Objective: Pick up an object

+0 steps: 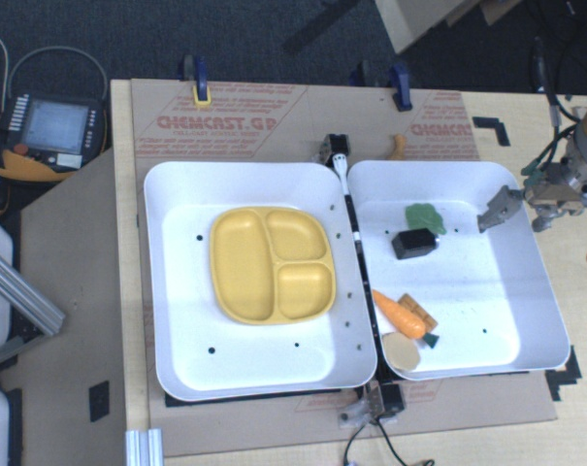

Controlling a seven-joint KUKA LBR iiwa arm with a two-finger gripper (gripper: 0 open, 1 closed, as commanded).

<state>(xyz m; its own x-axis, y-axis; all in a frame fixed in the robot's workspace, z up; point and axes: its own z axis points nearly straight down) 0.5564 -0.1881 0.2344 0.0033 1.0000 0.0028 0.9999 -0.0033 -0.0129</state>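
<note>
Objects for pick, all in right shallow white plastic bin (526, 289):
- small black block (414, 244), mid-bin, toward its far-left part;
- green crumpled soft item (424, 216), just behind the black block, touching or nearly so;
- orange plastic carrot (402, 314), near-left corner, lying at a slant w/ green tip (431, 340);
- brown piece (417, 311), against carrot's right side;
- pale tan round disc (403, 351), just in front of carrot, at bin's near rim.

Left shallow white plastic bin (177, 309): yellow three-compartment plastic plate (272, 263), centred, flat.

Gripper (522, 208): over right bin's far-right rim, apart from all objects; fingers spread, nothing between them.
</note>
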